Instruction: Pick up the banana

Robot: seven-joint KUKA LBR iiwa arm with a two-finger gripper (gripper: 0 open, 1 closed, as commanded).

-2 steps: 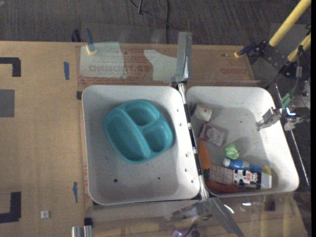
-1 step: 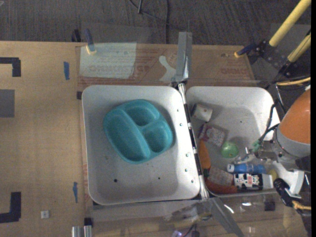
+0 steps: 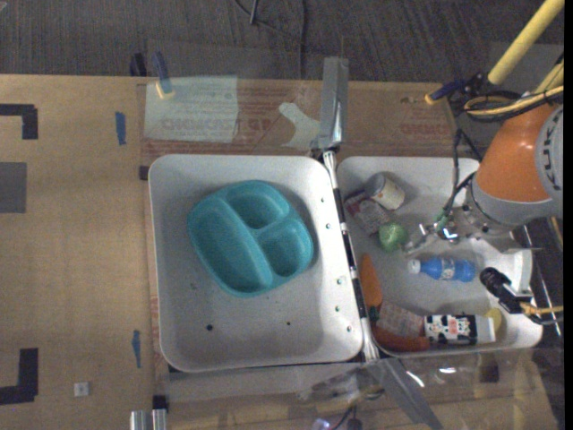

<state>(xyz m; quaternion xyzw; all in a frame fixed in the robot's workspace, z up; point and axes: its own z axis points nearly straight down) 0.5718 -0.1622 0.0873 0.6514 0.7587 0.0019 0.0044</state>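
Orange-banded arm (image 3: 524,164) overhangs the right bin (image 3: 528,325) on the cardboard-topped bench (image 3: 72,267). Gripper (image 3: 445,231) sits among clutter (finger spread indeterminate). Banana (image 3: 497,322) lies near, toward the bin's front-right corner.

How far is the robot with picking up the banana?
Nothing looks done yet. In hand: the gripper hovers over the right bin beside the blue bottle. A yellowish shape, perhaps the banana, lies apart from it. Left: reach, grasp, lift.
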